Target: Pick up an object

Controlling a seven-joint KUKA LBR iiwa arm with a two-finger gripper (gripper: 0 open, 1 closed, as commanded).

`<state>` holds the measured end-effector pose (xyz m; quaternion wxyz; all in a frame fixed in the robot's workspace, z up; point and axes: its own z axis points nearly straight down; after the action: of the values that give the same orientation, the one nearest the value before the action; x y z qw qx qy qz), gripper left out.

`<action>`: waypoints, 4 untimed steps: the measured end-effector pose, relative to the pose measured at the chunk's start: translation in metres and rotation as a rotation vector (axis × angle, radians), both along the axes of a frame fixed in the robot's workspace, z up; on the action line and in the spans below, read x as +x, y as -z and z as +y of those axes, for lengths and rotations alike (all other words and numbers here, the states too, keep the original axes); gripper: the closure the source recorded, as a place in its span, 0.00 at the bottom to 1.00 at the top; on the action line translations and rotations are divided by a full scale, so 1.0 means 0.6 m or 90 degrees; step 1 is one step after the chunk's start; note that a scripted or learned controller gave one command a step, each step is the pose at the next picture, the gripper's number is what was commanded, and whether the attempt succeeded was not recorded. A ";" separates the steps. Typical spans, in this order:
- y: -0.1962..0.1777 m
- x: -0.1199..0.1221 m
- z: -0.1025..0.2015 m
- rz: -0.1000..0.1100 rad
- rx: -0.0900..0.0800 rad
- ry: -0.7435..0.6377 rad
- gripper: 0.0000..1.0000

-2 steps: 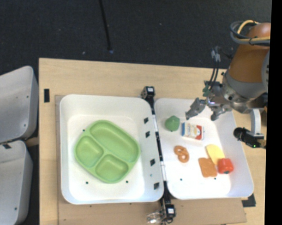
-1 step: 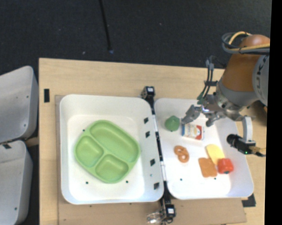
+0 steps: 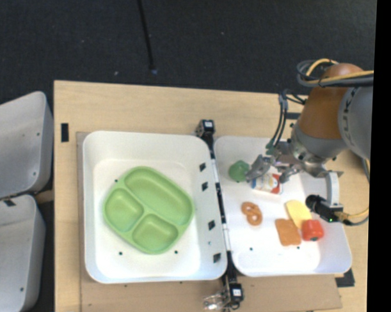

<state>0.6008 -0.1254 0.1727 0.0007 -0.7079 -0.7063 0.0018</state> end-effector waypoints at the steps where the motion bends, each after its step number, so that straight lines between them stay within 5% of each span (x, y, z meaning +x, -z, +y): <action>1: 0.104 -0.007 -0.008 0.001 0.000 0.000 0.00; 2: 0.080 -0.003 -0.009 -0.004 0.000 0.002 1.00; 4: -0.073 0.018 -0.013 -0.005 0.000 -0.003 1.00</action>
<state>0.6115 -0.1331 0.2164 -0.0019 -0.7060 -0.7082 -0.0011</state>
